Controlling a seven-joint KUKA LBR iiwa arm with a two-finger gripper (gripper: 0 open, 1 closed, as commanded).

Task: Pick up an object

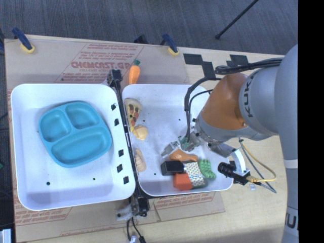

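Observation:
The right bin (162, 92) holds several toy items. A pizza slice (133, 111) and a pale yellow piece (140, 132) lie by its left wall, with a tan bread piece (139, 161) below them. Near the front sit an orange piece (184, 157), a black block (171, 167), a red block (182, 181), a checkered item (195, 174) and a green item (206, 169). My gripper (177, 147) hangs low over the bin floor, just above and left of the orange piece. The wrist hides much of it.
The left bin (30, 186) holds a blue divided plate (76, 133). A toy carrot (133, 74) lies on the cardboard behind the bins. Black clips line the wall between the bins. Cables trail from the wrist at the right.

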